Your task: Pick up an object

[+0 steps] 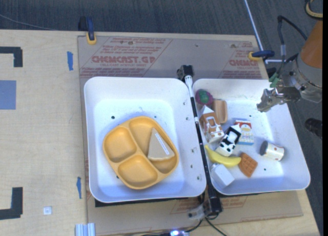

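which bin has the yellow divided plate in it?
The left bin. It holds the yellow plate; the right bin holds small mixed items like a banana.

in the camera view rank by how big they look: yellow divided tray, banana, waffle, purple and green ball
1. yellow divided tray, largest by far
2. banana
3. waffle
4. purple and green ball

The waffle and ball look close in size, so their order is unsure.

Bright even overhead light, soft shadows, sharp.
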Controlling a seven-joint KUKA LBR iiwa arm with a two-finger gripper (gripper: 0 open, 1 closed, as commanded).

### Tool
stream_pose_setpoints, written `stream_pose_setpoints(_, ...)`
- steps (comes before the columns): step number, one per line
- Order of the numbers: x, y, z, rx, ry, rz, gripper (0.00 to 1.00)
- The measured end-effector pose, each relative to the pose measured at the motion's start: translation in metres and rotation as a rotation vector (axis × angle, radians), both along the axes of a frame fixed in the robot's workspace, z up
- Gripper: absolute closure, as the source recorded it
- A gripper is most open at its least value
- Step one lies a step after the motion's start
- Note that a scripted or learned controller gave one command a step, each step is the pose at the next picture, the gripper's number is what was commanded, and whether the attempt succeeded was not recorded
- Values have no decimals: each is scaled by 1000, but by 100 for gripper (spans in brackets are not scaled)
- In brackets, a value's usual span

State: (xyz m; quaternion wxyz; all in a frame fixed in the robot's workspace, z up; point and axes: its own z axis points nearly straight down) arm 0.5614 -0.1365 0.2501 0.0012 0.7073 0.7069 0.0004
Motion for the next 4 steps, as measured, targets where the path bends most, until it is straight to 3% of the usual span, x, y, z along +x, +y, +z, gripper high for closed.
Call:
stream_pose_setpoints(1, 0, 0, -1, 1, 1, 0, 0)
stream_pose_setpoints(2, 42, 22, -120, 2, 5, 1, 0)
stream_pose_setpoints(3, 45, 32, -142, -5, -7, -2, 0)
stream_pose_setpoints(4, 106, 20, -95, 0, -1, 2, 0)
